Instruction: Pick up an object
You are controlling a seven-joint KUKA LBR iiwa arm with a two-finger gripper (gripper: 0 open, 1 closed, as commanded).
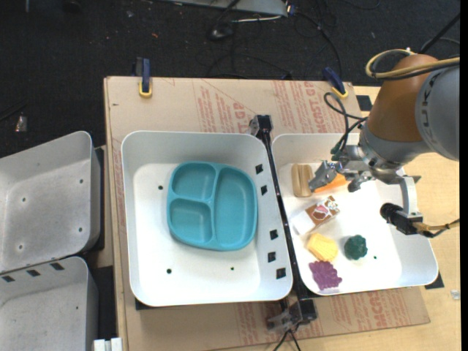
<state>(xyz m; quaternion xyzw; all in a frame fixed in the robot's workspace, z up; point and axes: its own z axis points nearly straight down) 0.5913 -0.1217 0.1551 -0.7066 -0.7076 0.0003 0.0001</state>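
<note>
My gripper (338, 177) hangs over the back part of the right bin (409, 265), right above an orange piece (333, 184) that is partly hidden beneath it. A tan bread-like block (301, 179) stands just left of the gripper. In front of it lie a brown and white item (322, 211), a yellow lump (322, 247), a dark green lump (355, 247) and a purple grape bunch (326, 274). Whether the orange piece is gripped cannot be made out.
The left bin (142, 269) holds a teal divided plate (213, 205). A black divider (276, 210) runs between the two bins. The arm's orange band (398, 101) and a black cable fitting (398, 216) overhang the right bin's far right side.
</note>
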